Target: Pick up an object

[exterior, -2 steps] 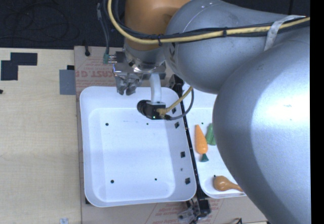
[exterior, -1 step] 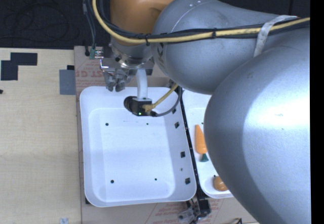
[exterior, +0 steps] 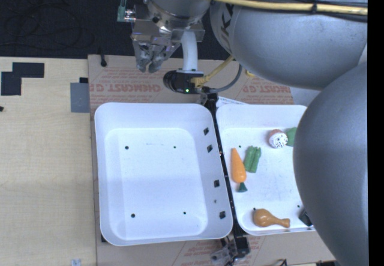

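**Mia:** What is the biggest thing there?

**Ben:** The grey arm (exterior: 300, 24). It comes in from the right and covers the far right part of the bench. Next are the two white bins. The left bin (exterior: 108, 175) is bare inside. The right bin (exterior: 270, 187) holds the toys.

**Mia:** Where is the gripper?

**Ben:** The gripper (exterior: 150, 59) hangs past the far edge of the left bin, over the brown board (exterior: 120, 81). Nothing is between its fingers. They look close together, but it is too dark to tell for sure.

**Mia:** And the toys?

**Ben:** An orange carrot (exterior: 238, 167) lies near the left wall of the right bin. A green piece (exterior: 252, 158) lies just beside it. A drumstick (exterior: 270, 218) sits at the near edge. A small white ball with dots (exterior: 277, 139) sits at the far side, touching a green thing (exterior: 291, 137).
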`<state>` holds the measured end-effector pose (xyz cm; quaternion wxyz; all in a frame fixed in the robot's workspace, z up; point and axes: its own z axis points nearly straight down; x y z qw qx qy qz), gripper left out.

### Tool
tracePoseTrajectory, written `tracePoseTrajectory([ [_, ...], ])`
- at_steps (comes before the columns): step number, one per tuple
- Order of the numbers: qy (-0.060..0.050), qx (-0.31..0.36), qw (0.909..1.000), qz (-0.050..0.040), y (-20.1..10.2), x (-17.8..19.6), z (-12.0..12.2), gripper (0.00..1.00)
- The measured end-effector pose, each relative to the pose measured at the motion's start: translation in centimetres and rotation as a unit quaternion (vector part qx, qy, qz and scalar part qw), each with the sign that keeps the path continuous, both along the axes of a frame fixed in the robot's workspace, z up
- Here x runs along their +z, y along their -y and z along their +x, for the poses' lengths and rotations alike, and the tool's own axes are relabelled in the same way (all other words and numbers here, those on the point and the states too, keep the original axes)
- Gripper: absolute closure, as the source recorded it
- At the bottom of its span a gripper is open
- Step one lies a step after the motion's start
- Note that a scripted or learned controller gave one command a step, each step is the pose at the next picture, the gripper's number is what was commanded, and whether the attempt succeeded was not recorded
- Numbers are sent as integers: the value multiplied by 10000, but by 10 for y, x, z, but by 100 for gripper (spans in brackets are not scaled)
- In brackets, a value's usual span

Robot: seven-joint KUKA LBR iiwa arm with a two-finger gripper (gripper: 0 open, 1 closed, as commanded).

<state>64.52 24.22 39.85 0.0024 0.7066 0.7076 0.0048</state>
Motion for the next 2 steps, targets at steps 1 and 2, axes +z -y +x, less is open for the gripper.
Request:
tracePoseTrajectory([
  [1, -113, -4, 9999, -42, 2, -137, -3, 100],
  [2, -13, 2, 10000, -3, -1, -27, 0, 100],
])
